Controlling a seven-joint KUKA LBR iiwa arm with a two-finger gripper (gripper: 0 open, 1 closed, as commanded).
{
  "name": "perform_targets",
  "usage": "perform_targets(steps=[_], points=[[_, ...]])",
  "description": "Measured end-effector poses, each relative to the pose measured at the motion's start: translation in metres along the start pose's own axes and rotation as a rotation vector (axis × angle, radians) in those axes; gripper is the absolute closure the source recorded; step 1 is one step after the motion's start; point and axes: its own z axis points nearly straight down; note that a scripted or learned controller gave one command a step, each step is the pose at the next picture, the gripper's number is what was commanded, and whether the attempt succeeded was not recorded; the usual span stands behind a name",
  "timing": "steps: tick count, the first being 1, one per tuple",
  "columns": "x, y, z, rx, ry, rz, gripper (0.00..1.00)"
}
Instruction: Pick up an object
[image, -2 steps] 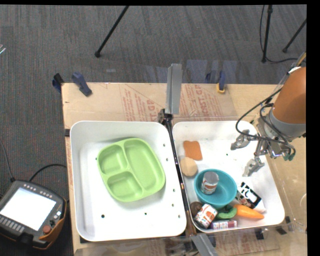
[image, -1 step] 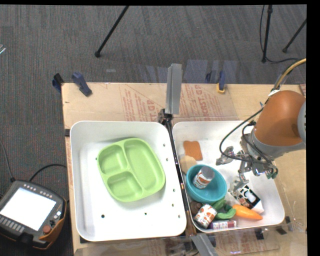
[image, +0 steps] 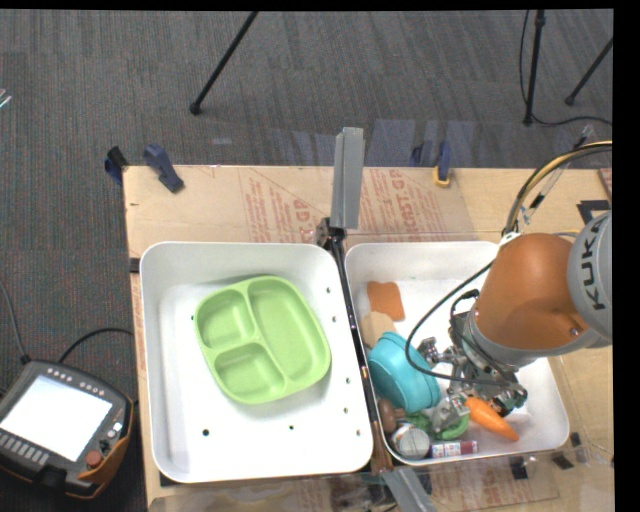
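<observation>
Two shallow white bins are being carried side by side on the desk (image: 250, 205). The left bin (image: 160, 300) is being occupied by a green divided plate (image: 262, 338), lying flat near its middle. The right bin (image: 440, 262) is being entered by the grey arm, whose orange band (image: 530, 292) is being seen above the bin's right half. The gripper (image: 468, 392) is being lowered into the clutter at the near side of the right bin; whether it is wide or narrow cannot be told. An orange carrot (image: 490, 416) is lying just beside the gripper, toward the bin's near right corner. A teal bowl (image: 400, 372) is resting tilted just left of the gripper. An orange-brown flat piece (image: 385, 299) is lying behind the bowl. A small round silver object (image: 410, 439) is lying near the bin's front wall, below the bowl.
</observation>
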Motion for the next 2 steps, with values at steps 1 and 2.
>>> perform_targets(steps=[1,2], points=[[0.0167,-0.0282,-0.0029,-0.004,-0.023,-0.002,0.0],[0.0188,-0.0248,-0.0077,-0.011,-0.005,-0.009,1.0]])
